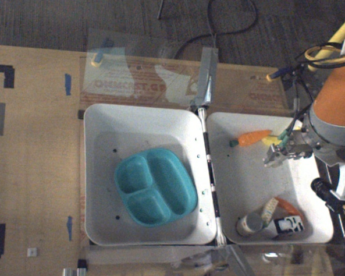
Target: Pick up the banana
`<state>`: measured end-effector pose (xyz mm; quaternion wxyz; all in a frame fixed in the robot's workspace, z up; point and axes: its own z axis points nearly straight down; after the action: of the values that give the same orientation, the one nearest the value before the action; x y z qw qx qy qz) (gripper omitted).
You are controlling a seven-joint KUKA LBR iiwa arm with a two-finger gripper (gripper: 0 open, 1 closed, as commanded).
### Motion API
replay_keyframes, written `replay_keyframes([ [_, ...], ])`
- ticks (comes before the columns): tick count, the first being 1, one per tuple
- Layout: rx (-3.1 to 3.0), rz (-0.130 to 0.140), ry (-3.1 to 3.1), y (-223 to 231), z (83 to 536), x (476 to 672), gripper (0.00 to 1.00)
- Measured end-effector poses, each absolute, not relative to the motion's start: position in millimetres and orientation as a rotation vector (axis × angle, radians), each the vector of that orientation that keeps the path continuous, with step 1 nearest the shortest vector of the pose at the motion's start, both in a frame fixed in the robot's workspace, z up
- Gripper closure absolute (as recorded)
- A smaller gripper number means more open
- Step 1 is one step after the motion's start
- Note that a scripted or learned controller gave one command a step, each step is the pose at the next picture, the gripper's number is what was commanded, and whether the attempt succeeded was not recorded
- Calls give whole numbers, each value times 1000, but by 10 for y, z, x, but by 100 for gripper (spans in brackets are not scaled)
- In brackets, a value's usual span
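Bench seen from above, with two shallow white bins side by side. Left bin [103, 124] holds a teal divided plate [155, 187]. Right bin [228, 184] holds an orange carrot [253, 137] near its far wall and, in its near corner, a loose cluster of small items [272, 217] that cannot be identified individually. Arm [338, 104] enters from the right, its gripper [276, 155] low over the far part of the right bin, just beside the carrot's right end. A small yellow patch, probably the banana [270, 141], shows between the carrot and the gripper; most of it is hidden by the tool. Whether the tool is apart or together cannot be told, nor whether anything is clamped. Step in hand, as judged: the approach or the grasp itself at the banana. Next move calls for a firm closure on the yellow fruit alone, clear of the carrot, then a straight lift
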<state>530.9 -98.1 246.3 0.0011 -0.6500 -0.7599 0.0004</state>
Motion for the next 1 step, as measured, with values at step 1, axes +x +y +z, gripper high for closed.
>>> replay_keyframes([
  [1, -2409, 2, -2015, -1229, 2373, 5323, 100],
])
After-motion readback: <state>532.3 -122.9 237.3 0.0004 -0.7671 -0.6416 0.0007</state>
